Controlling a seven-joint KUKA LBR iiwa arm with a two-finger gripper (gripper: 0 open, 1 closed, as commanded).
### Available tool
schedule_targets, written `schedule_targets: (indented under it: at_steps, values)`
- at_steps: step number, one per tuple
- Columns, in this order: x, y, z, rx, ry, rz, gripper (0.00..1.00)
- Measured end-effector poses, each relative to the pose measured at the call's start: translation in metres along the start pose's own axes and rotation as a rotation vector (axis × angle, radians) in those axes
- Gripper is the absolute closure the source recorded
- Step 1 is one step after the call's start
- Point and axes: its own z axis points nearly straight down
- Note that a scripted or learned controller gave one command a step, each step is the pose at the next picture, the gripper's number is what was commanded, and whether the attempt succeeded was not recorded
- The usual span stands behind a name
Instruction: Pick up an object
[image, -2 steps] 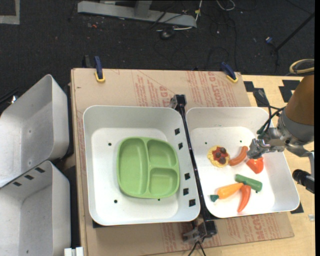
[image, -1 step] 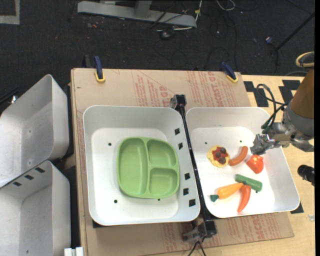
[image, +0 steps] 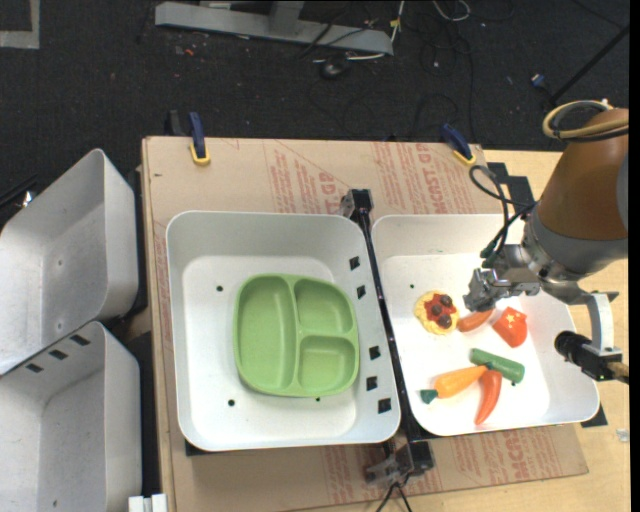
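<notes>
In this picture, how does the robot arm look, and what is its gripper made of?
The arm is thick and rounded: an orange-brown upper section with a pale ring on top, then a grey segment below. Black cables loop beside it toward the wrist. The gripper is a small, dark grey metal assembly. A white bracket and a black cylindrical part stick out nearby.

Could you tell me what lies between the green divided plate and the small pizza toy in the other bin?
In the camera view, the bins' adjoining white walls lie between the green divided plate and pizza toy.
</notes>
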Motion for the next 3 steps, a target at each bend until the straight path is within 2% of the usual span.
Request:
schedule_targets:
  at_steps: [1,3]
  values:
    - [0.060,-0.002,0.004,0.001,0.000,0.000,1.00]
    - [0.168,0.020,-0.012,-0.001,0.000,0.000,1.00]
